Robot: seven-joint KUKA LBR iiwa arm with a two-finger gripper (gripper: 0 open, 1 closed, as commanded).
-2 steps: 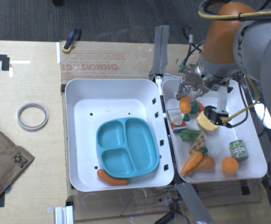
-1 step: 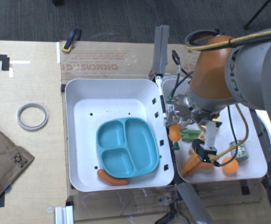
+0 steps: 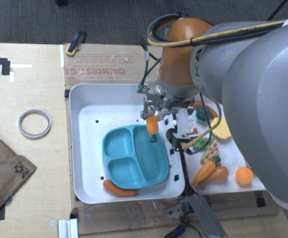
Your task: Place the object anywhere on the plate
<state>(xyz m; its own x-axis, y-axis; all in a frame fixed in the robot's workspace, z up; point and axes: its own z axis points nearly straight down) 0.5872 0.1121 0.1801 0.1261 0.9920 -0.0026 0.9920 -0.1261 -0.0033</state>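
A blue three-compartment plate (image 3: pixel 134 157) lies in the left white bin (image 3: pixel 84 133). My gripper (image 3: pixel 152 116) hangs over the plate's far right edge, below the orange wrist band. It is shut on a small orange toy carrot (image 3: pixel 152 126), which hangs upright between the fingers. The carrot's green tip (image 3: pixel 153 138) points down over the plate's large right compartment, just above or touching its surface; I cannot tell which.
An orange sausage (image 3: pixel 119 189) lies in the left bin by the plate's near edge. The right bin (image 3: pixel 233 187) holds a carrot (image 3: pixel 203 172), an orange ball (image 3: pixel 243 176), a yellow piece (image 3: pixel 224 131) and other toys. A tape ring (image 3: pixel 34 123) lies on the bench at left.
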